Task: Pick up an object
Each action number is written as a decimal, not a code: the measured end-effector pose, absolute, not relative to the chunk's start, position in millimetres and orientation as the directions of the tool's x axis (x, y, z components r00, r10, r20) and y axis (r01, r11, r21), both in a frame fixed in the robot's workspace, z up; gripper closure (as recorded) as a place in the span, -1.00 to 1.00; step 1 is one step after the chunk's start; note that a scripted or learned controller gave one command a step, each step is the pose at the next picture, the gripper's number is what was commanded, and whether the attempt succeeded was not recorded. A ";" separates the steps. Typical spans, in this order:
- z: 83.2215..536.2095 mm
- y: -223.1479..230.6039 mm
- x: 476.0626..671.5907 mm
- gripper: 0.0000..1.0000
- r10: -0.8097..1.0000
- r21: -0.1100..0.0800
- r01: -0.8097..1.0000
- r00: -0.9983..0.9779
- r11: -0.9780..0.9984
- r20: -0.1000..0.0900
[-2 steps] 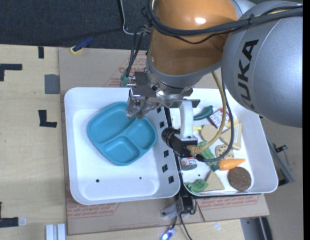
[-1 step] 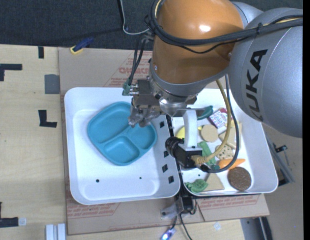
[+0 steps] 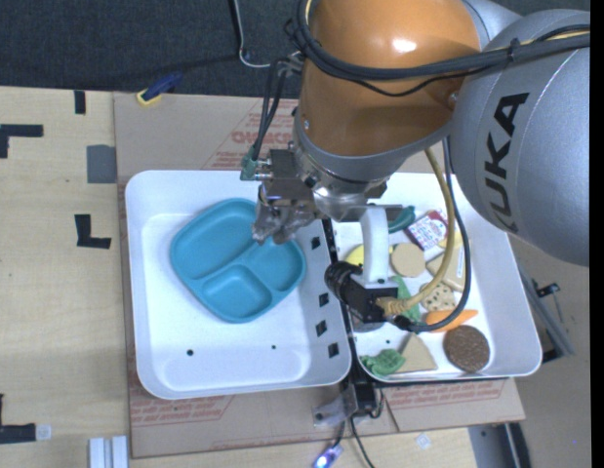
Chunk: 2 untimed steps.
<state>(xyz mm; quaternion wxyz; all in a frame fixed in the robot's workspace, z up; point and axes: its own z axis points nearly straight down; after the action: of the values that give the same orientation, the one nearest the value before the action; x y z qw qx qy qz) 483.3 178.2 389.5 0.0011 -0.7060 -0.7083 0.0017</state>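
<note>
The left bin [image 3: 150, 359] has bare floor along its lower edge, below the blue divided plate [image 3: 233, 261]; the right bin [image 3: 511, 344] looks crowded with small items.

"UKA" lettering on grey arm [image 3: 536, 154].

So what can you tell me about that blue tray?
The blue tray looks like smooth plastic, with rounded corners and three shallow compartments split by raised ridges. It lies flat but turned at a slant in the left bin, nothing in it. The end effector hangs over its upper right edge, hiding part of the rim.
</note>
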 end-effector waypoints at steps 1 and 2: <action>358.5 126.5 483.1 1.00 1.000 -0.006 1.000 0.004 -0.004 -0.002; 225.1 129.0 480.4 1.00 1.000 -0.018 1.000 0.000 0.000 -0.005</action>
<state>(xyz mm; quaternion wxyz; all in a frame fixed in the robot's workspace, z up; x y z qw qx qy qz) 480.4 129.0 225.1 0.0044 -0.7070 -0.7072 0.0080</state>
